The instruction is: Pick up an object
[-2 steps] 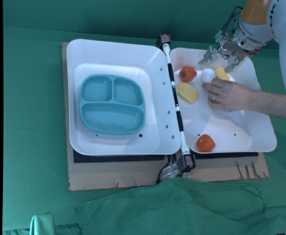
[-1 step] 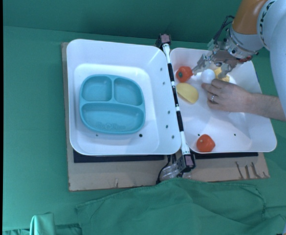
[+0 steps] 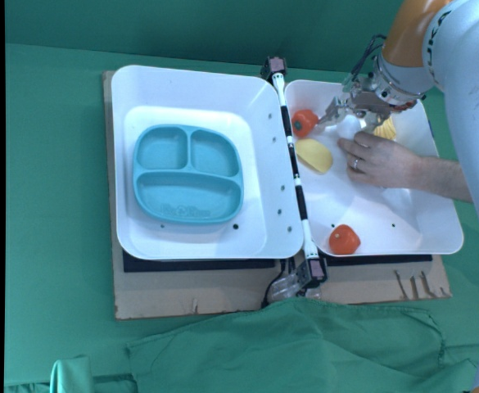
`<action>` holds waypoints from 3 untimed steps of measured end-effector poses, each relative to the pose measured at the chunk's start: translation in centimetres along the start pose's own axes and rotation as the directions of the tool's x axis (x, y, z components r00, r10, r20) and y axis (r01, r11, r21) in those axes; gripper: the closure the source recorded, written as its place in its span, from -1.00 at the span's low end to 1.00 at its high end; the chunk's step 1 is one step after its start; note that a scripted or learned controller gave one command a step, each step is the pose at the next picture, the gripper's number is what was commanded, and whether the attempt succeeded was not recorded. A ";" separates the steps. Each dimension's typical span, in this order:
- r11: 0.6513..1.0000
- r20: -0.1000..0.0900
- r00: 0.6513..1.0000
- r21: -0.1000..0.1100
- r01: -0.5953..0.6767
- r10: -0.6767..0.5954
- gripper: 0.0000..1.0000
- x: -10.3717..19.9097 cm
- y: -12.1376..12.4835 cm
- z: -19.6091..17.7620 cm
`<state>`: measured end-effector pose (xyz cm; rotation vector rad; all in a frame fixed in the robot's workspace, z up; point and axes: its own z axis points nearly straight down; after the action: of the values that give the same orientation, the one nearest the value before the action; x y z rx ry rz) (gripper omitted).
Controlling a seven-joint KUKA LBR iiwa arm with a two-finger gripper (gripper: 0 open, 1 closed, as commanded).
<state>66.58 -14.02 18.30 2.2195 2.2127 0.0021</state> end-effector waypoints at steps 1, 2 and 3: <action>1.000 0.004 1.000 -0.013 -0.002 0.002 1.00 -0.2 0.3 -1.7; 1.000 -0.001 1.000 -0.004 0.002 -0.002 1.00 -0.6 0.5 -6.3; 1.000 -0.001 1.000 -0.005 0.001 -0.001 1.00 -1.0 0.3 -11.2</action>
<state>66.77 -14.94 29.53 2.2162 2.2121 0.0083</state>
